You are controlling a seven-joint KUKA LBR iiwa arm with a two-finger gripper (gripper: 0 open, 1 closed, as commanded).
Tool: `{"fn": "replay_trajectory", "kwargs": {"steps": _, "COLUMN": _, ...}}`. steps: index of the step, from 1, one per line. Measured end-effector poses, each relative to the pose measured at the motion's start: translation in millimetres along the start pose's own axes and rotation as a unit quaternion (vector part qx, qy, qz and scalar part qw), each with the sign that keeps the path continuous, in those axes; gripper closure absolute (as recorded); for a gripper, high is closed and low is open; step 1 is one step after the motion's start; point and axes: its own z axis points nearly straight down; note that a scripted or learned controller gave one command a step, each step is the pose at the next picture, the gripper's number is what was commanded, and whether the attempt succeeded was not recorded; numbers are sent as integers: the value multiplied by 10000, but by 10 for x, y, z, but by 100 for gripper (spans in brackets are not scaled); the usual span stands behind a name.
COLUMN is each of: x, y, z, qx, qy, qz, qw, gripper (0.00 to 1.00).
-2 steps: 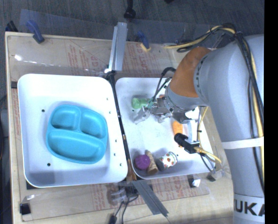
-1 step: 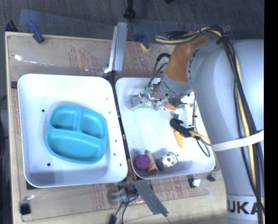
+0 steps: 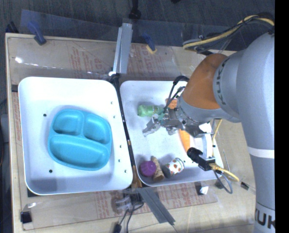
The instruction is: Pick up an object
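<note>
While you watch camera view: metal two-finger gripper (image 3: 153, 124) hangs over right white bin (image 3: 134, 144), fingers apart, clamped on nothing. Small green plastic object (image 3: 146, 111) lies just beside it. Blue divided tray (image 3: 80, 138) sits in left white bin (image 3: 32, 96).

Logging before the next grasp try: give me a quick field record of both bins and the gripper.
left bin: blue divided tray
right bin: green object, orange object, purple object, small round patterned object
gripper: over right bin, fingers apart, nothing between them
nearest item to gripper: green object, just above it in view
</note>
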Motion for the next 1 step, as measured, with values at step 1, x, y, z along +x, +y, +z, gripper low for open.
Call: {"fn": "replay_trajectory", "kwargs": {"steps": 1, "x": -1, "y": 472, "z": 436, "qx": 9, "qy": 1, "qz": 0, "qw": 10000, "gripper": 0}}
